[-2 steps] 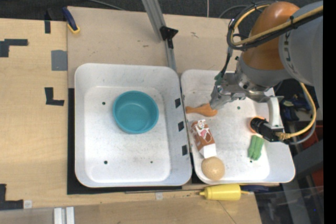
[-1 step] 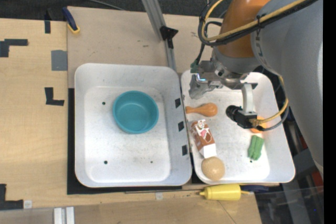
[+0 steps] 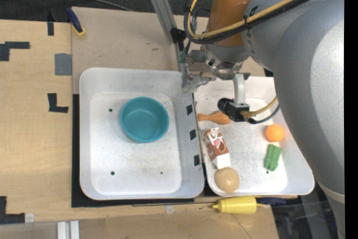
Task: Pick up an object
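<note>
While the gripper (image 3: 191, 82) hangs over the divider at upper centre, we can't tell its finger state. We see a teal bowl (image 3: 145, 119) in the left bin (image 3: 95, 176); right bin (image 3: 296, 182) holds orange ball (image 3: 274, 132), green toy (image 3: 272, 157), snack packet (image 3: 216, 145), tan ball (image 3: 226, 179).

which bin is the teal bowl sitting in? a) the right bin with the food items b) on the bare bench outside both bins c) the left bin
c: the teal bowl sits inside the left bin, while the orange ball and green item lie in the right bin.
</note>
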Robot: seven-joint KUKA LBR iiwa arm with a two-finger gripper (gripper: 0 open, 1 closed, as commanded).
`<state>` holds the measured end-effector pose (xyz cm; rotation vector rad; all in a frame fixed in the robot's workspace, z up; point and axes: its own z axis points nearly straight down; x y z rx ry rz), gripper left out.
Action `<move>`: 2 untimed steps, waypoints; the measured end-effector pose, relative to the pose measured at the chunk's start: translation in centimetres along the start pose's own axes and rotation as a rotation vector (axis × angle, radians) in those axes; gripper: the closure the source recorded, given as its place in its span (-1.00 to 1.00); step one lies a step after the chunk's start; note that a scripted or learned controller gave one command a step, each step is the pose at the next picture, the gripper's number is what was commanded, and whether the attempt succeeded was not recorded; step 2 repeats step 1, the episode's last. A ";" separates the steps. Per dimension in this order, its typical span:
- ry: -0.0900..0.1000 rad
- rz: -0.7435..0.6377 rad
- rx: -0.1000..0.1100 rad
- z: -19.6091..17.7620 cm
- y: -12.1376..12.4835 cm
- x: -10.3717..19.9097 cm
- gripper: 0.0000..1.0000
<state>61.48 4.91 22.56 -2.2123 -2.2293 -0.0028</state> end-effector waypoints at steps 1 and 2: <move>0.000 0.001 0.001 -0.8 1.3 5.0 1.00; 0.000 0.001 0.001 -0.8 1.3 5.0 1.00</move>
